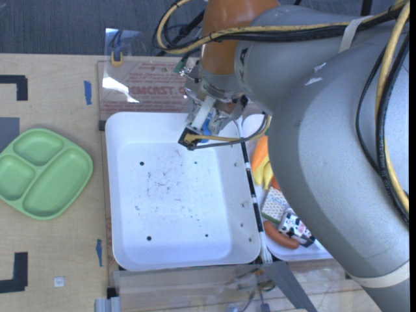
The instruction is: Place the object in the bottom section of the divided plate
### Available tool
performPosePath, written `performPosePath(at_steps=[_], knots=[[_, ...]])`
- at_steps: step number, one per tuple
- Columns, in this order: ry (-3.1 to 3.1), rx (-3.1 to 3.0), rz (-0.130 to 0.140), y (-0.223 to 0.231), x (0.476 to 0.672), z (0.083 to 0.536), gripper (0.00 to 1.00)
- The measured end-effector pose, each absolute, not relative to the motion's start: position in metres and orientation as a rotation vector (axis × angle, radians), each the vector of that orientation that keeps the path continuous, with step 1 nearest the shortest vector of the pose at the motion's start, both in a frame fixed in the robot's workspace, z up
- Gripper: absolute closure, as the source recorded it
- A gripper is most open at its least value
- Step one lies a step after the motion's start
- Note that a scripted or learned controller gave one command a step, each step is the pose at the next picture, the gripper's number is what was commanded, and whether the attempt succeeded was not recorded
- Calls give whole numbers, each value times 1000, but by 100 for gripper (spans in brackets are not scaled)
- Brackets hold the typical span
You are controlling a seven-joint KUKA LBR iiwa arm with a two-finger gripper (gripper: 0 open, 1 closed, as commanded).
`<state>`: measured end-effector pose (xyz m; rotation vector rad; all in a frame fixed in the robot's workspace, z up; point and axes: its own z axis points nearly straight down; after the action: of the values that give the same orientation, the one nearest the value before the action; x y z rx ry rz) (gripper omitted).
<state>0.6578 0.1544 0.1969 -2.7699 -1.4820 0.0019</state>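
The green divided plate [45, 173] lies on the wooden bench at the left, outside the bins, with two small sections and one long section toward the front right. My gripper [211, 117] hangs over the back right part of the left white bin [123, 239], near the wall between the bins. I see nothing held under it. Several toy items lie in the right bin: an orange piece [260, 151], a yellow piece [264, 173], a patterned box [274, 207] and a red sausage [281, 238]. The arm hides most of that bin.
The left bin's floor shows only scuff marks and a few dark dots. A clear plastic sheet with red print [146, 86] lies behind the bin. Black tape marks [16, 86] sit on the bench around the plate.
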Motion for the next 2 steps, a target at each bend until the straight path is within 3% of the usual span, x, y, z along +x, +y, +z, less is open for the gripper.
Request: performPosePath(at_steps=[1,2], knots=[[-865,-3018,0,202,609,94,100],[-471,-3103,-9,225,650,88,100]])
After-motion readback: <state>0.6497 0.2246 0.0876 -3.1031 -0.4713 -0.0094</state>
